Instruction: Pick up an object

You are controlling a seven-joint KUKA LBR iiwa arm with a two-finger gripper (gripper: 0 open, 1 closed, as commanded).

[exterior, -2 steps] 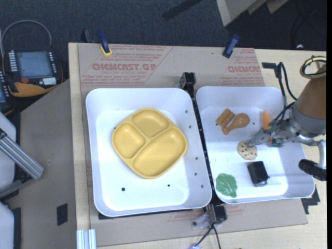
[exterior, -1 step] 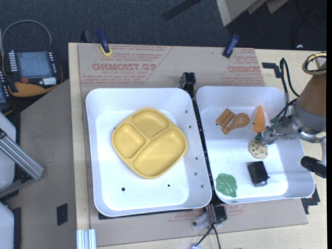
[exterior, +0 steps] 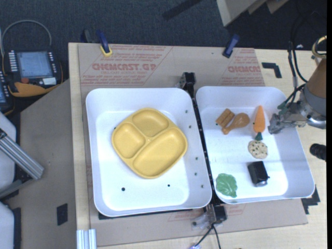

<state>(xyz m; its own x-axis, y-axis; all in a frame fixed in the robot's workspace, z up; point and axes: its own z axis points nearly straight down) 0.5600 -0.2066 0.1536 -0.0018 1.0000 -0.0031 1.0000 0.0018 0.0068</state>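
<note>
The metal two-finger gripper (exterior: 276, 122) hovered at the right white bin's (exterior: 293, 157) edge, just right of the orange carrot (exterior: 259, 120); its grasp could not be told.

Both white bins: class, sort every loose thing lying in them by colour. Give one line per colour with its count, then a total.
Yellow: 1, the divided plate in the left bin
Brown: 1, the drumstick-like piece in the right bin
Orange: 1, the carrot
Beige, speckled: 1, the cookie
Black: 1, the block
Green: 1, the leaf
Total: 6
</note>
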